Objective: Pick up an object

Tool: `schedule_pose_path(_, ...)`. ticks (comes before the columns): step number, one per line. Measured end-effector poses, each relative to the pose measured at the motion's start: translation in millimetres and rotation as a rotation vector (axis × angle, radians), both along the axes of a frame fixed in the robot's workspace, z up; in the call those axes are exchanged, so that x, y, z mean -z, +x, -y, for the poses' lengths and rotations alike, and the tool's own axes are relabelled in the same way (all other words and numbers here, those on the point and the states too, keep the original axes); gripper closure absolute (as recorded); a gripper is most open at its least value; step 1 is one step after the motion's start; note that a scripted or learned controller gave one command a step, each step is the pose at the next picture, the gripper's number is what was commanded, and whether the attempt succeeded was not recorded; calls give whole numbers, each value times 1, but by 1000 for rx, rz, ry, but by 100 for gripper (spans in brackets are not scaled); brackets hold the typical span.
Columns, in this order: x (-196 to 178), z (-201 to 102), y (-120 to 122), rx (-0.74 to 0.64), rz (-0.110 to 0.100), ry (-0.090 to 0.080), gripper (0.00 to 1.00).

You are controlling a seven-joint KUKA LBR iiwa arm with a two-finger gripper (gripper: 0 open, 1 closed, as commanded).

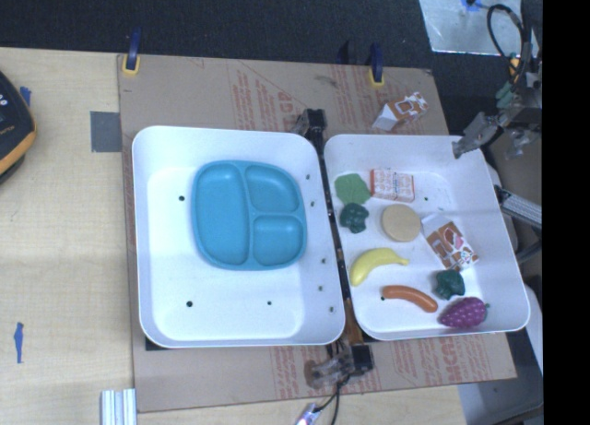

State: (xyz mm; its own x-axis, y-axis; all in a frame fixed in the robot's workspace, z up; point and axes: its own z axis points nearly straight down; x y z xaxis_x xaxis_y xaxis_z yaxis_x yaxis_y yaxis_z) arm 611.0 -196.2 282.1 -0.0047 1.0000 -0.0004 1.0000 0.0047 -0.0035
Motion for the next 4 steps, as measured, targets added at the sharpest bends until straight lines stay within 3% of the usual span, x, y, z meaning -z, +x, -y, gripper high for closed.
schedule_pose_path(1,186,-20,-57,-1,0,-1,0)
schedule_pose_path(2,190,-17,-94,0,2,-1,0)
schedule_pose_path(3,190,-65,11,0,2,1,0)
schedule_pose_path(4,190,-32,45,0,2,0,0)
